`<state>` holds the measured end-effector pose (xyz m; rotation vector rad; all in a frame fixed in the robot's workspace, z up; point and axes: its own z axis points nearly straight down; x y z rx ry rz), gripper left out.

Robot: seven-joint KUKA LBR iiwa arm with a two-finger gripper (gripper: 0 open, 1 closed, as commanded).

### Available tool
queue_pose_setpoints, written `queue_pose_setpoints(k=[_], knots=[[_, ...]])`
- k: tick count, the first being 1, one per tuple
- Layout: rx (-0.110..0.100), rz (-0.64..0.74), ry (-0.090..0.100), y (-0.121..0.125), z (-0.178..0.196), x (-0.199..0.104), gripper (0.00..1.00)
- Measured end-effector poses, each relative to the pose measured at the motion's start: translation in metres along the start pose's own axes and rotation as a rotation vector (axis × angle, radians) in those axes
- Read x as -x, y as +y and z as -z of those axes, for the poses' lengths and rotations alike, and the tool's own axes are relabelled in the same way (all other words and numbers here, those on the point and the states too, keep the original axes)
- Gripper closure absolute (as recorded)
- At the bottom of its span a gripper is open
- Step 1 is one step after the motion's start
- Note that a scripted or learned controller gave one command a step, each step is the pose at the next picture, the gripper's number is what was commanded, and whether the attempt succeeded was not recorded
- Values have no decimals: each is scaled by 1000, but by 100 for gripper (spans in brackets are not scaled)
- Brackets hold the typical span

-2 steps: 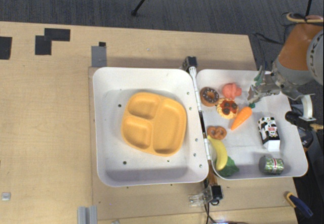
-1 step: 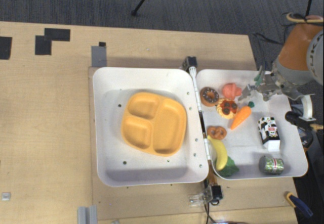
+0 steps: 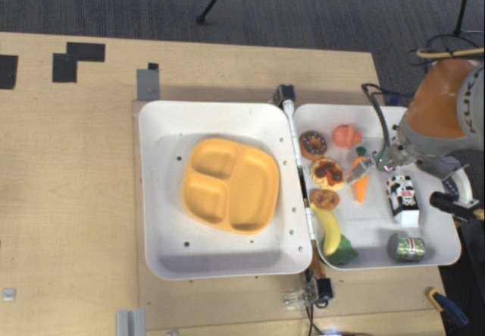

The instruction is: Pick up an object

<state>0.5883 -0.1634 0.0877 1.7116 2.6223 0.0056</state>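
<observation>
Dark grey carpet runs along the far side of a pale wooden desk (image 3: 76, 198), whose bare top stretches wide to the left of two shallow white bins. Black tape patches sit near the desk's far left edge. The left bin (image 3: 163, 251), smooth plastic with rounded corners, carries a yellow sectioned plate (image 3: 229, 184) near its centre, with free white floor all round it, widest along the near wall. The right bin (image 3: 447, 247) lies just beside it, their rims meeting along a thin rail.

Most objects crowd the right bin's left wall: a brown ringed doughnut (image 3: 312, 144), a small pizza-like disc (image 3: 327, 171), a brown cookie (image 3: 325, 198), then a curved banana (image 3: 329, 227) touching a green leafy piece (image 3: 342, 251) at the near left corner. A pink rounded lump (image 3: 348, 136) sits near the far wall, an orange carrot (image 3: 361, 189) near the middle. A black-and-white carton (image 3: 402, 198) stands towards the right wall, and a shiny green can (image 3: 409, 246) lies on its side near the near right corner.

The grey arm with its orange band (image 3: 436, 103) reaches over the right bin's far right corner. The tool (image 3: 365, 166) hangs low just beside the carrot and the pizza disc; nothing shows between its fingers, and whether they are spread or closed I cannot tell
</observation>
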Motion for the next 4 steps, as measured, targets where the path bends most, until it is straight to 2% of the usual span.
queue_pose_setpoints(k=[1, 2, 3, 4], knots=[[0, 185, -1, 14, 1, -38, 0], [4, 185, 0, 17, 12, -39, 100], [-1, 389, 4, 119, 98, -66, 100], [-4, 163, 5, 91, 151, -131, 100]])
